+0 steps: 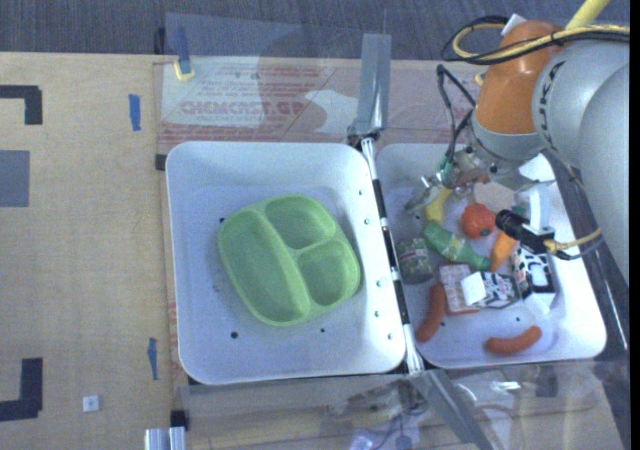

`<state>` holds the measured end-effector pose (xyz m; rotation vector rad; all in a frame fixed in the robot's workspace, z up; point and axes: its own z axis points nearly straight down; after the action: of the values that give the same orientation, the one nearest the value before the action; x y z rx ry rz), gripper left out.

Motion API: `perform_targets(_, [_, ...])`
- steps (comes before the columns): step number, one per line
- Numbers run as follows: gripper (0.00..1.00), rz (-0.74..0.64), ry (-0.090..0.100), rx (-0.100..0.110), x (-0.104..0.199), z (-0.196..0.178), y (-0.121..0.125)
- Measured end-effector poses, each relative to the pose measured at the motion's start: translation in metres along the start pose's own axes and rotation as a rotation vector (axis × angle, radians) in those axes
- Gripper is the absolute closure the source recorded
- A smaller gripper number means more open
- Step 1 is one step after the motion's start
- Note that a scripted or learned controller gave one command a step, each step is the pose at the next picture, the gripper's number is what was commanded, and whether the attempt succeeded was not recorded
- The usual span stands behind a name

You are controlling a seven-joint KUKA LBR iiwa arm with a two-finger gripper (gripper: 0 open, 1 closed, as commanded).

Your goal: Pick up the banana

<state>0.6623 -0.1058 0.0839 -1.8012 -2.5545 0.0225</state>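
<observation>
Near edge of the right bin point(590, 338): two sausages, one point(514, 341) lying flat by the front wall, one point(431, 313) angled near the divider. Both smooth, reddish-brown, cylindrical. Just behind them a small printed carton point(462, 289), boxy, red and white. Next a green bottle-like piece point(452, 243), glossy plastic, and a round orange-red fruit point(477, 220).

Left bin point(200, 178) holds a green tray point(290, 259), matte moulded plastic, three compartments, rounded edges.

Banana point(438, 204): short yellow curve, far-left part of the right bin, beside the green piece and partly under my tool point(455, 176).

Tool sits low over the banana's far end. I cannot tell its opening; wrist and cabling mask the tips.

Step, as I judge it: approach or grasp attempt, no lift evident. Next move calls for closing across the banana's narrow width, then a straight rise, avoiding the crowded neighbours. Smooth toy surface may slip.
</observation>
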Motion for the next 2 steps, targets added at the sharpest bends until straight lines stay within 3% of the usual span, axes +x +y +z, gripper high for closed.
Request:
perform_targets(1, [0.00,0.069,0.005,-0.007,-0.0033,0.0000,0.0010])
perform_targets(2, [1.00,0.071,0.008,0.002,-0.0038,-0.0059,-0.0016])
